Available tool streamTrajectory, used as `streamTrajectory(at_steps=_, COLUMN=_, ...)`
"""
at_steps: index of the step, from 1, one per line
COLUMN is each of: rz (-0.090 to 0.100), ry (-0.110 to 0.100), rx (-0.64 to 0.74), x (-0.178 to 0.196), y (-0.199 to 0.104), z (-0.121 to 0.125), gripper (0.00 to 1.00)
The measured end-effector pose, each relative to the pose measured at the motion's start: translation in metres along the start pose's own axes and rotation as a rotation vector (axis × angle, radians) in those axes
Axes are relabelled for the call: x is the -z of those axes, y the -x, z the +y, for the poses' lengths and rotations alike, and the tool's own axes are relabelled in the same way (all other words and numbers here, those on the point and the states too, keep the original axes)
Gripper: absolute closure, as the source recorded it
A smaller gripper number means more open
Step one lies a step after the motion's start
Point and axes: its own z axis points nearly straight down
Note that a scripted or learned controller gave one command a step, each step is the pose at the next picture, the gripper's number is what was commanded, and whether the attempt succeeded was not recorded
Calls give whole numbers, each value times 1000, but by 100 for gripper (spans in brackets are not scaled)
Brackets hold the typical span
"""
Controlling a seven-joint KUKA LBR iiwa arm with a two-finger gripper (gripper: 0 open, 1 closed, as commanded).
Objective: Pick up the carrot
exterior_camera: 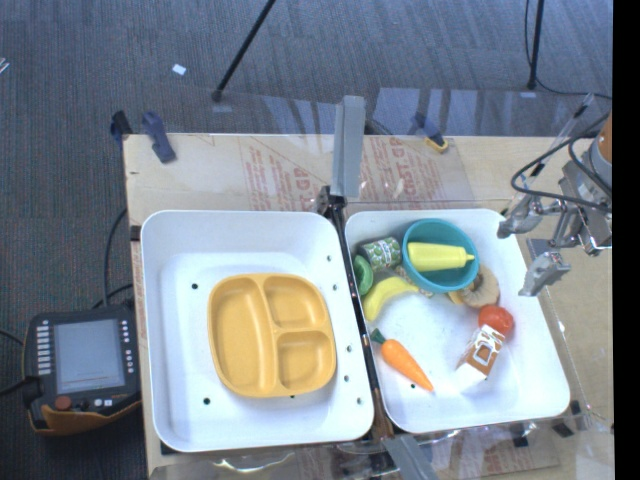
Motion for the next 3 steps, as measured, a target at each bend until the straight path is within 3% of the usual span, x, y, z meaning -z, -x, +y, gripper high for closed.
streamTrajectory(at_steps=1, rz=13, ry=3, rx=-125, x=-129, y=-56, z=42, gripper=0)
streamTrajectory(at_steps=2, rz=10, ry=2, rx=-143, x=-188, y=-86, z=107, gripper=0)
streamTrajectory(at_steps=3, rz=1, ry=0, rx=-383, x=-97, y=-93, z=187, gripper=0)
